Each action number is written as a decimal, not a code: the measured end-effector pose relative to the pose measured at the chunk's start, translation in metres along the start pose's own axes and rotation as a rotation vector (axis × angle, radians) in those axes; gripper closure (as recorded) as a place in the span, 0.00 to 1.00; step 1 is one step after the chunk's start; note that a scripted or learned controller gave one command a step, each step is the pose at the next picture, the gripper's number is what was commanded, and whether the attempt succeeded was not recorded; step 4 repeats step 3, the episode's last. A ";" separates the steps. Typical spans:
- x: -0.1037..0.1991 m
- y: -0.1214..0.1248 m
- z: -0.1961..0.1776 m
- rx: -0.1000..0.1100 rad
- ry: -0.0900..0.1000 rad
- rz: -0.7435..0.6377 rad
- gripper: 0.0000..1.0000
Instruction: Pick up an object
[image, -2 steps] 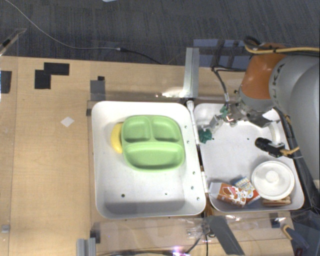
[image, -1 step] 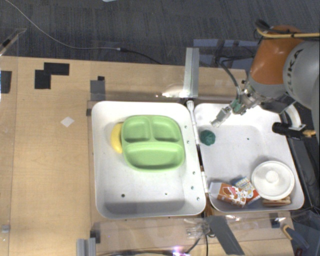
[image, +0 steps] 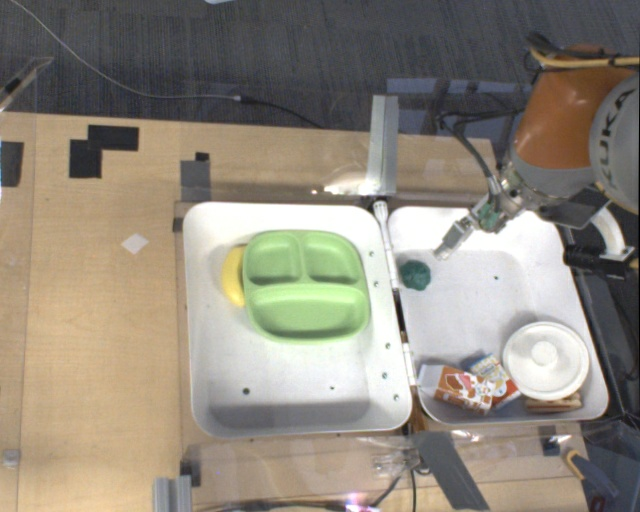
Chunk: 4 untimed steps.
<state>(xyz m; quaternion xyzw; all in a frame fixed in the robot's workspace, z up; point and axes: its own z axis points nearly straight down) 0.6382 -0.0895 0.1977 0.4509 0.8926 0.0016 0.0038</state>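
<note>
Camera view: small round dark-green object in right bin.

Robot lab, wooden bench, taped markers, cables

A green divided plate with three compartments lies flat in the left bin, near its far side. A yellow item, possibly a banana, peeks out from under the plate's left edge. In the right bin, a small dark green ball sits near the left wall. A round white bowl rests toward the near right corner. Beside it, a red and white carton lies on its side by the near wall.
</note>
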 end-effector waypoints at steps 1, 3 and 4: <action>0.003 -0.003 0.110 -0.002 -0.001 -0.163 0.00; 0.020 0.048 0.009 -0.002 -0.001 -0.181 1.00; 0.020 0.048 0.009 -0.002 -0.001 -0.181 1.00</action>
